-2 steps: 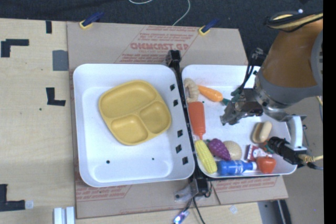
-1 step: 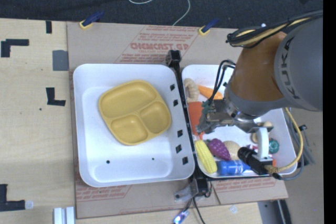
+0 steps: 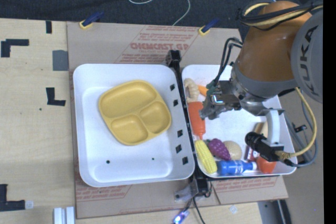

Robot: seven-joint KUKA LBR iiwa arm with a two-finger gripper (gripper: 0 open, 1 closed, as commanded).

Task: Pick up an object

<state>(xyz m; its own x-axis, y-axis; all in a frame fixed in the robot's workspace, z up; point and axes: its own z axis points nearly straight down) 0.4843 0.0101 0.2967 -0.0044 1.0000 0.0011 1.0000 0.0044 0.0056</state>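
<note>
Camera view showed the metal two-finger gripper (image 3: 211, 107) above the orange plastic carrot (image 3: 197, 119) at the right white bin's (image 3: 231, 124) left edge; its grip could not be told.

Left bin (image 3: 86, 113): yellow divided plate (image 3: 135, 112), near centre. Right bin (image 3: 236, 171): orange carrot (image 3: 197, 118) along left wall; yellow corn (image 3: 205, 156), purple grapes (image 3: 219, 148), blue bottle (image 3: 234, 167) by the near edge. Gripper (image 3: 212, 104) over the bin's left part, beside the carrot. Both bins rest on cardboard sheet (image 3: 157, 44).
</note>
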